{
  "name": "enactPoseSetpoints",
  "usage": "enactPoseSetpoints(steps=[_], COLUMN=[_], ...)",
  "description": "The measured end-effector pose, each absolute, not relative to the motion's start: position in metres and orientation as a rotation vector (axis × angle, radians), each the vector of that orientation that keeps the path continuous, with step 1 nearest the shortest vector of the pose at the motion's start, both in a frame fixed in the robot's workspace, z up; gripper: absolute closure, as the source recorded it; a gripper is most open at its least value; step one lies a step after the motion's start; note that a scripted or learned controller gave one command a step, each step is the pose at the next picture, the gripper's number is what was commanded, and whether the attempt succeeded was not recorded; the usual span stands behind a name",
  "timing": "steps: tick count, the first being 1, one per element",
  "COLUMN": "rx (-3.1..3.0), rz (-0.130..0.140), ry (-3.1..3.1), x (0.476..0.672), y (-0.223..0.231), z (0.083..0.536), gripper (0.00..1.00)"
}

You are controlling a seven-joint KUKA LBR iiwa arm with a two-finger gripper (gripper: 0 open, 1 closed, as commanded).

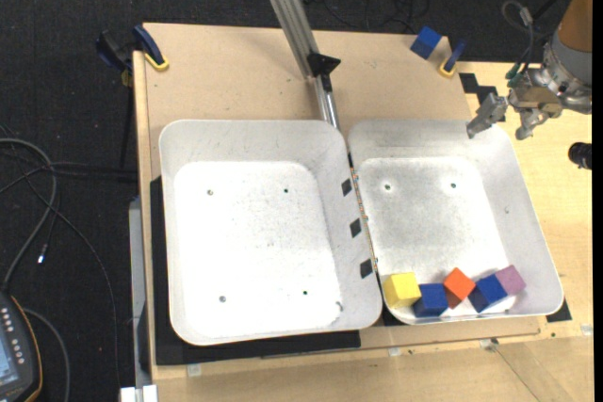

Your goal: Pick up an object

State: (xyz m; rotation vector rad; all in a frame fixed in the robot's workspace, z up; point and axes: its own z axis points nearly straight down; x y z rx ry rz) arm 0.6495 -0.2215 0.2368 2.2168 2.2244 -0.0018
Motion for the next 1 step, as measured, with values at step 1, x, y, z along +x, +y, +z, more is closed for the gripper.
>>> enactPoseSetpoints(steps=[1], rx=[2.218], rz=[-0.003], ry=[2.233], x=[0.6453], y=[-0.1683], z=[0.1735], gripper=[0.0])
